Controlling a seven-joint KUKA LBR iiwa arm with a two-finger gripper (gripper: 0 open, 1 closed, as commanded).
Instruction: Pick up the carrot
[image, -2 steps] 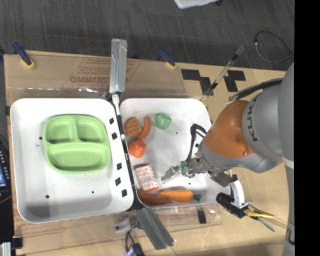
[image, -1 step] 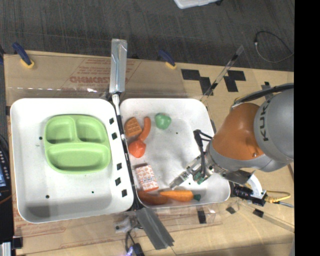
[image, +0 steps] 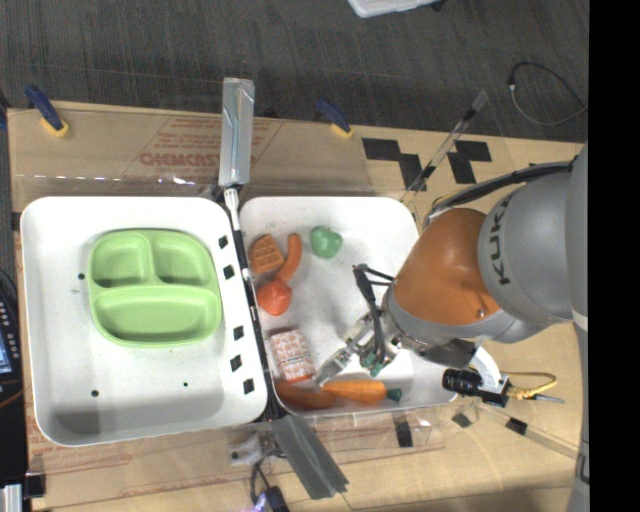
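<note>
The carrot (image: 355, 391) lies on its side along the near wall of the right bin (image: 400, 215), orange body pointing left and a small green stub at its right end, still resting on the bin floor — so the pick is not yet done. The pincer (image: 352, 358) hangs just above and a little left of the carrot's middle, under the arm's grey and orange wrist (image: 445, 280); its metal fingers (image: 335, 368) look parted by a modest gap, with nothing between them that I can make out, though the view is too small to be sure how wide they stand. To my eye the approach is mostly made and what is left is the last descent, the closing on the carrot and the lift. Close neighbours could get in the way — a brownish sausage-like piece (image: 305, 396) touches or nearly touches the carrot's left end, and a pink-and-white block (image: 291, 352) sits just beyond it. Farther back in the same bin lie a tomato-like red piece (image: 275, 297), a brown waffle-like piece (image: 266, 254), an orange-red sausage (image: 291, 257) and a green pepper-like piece (image: 325, 241). The left bin (image: 60, 400) holds a green divided plate (image: 155, 285).
</note>
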